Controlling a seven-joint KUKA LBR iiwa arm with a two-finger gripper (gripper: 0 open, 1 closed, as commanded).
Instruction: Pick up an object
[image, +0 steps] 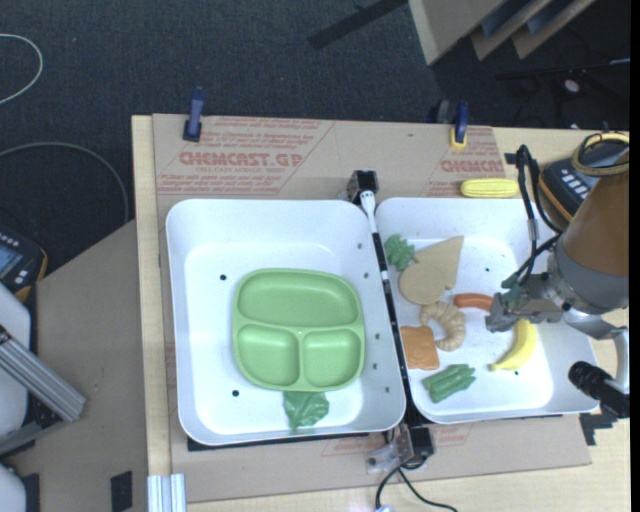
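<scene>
My gripper (508, 314) hangs over the right part of the right bin (560, 395). It sits just above the top end of a yellow banana (518, 348) and beside the right end of a red-orange sausage (470, 299). Nothing can be seen held in it. To its left lie a tan wedge-shaped slice (432, 270), a curled tan shrimp (446, 325), an orange square piece (420, 348), a green pea pod (448, 381) and a green broccoli piece (398, 250).
The left bin (195, 300) holds a green divided plate (298, 328) and a green leafy piece (305, 408) near its front wall. A yellow corn cob (490, 187) lies on the bench behind the right bin. The arm's body covers the right bin's right side.
</scene>
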